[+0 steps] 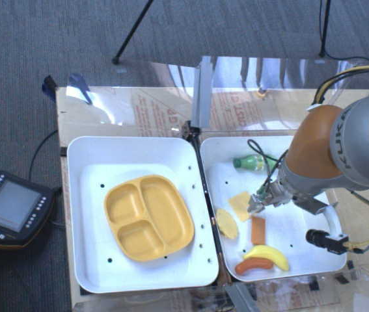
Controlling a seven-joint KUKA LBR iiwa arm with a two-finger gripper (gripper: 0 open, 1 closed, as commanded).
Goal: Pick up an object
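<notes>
Two shallow white bins are seen side by side on the counter (138,112). The left bin (86,168) is occupied by a yellow three-compartment plate (148,217), lying flat near the bin's middle. The right bin (304,242) holds several toy foods: a green bottle (248,163) lying on its side near the far wall; a pale yellow cheese slice (239,205); a ridged yellow chip (227,223) close to the bin's left wall; an orange rectangular stick (258,230); and, by the near wall, a banana (269,257) lying against a red sausage (252,266).

The arm (330,151) is shown reaching in from the right, its orange band directly above the right bin. The claw (257,203) is lowered at the right edge of the cheese slice, just above the orange stick. Whether its tips touch the slice cannot be told, nor how far apart the claw stands, since the parts are small and dark against the wrist. Nothing is visibly gripped in it.

A handheld control pendant (8,207) is seen on the carpeted floor to the left of the counter.
</notes>
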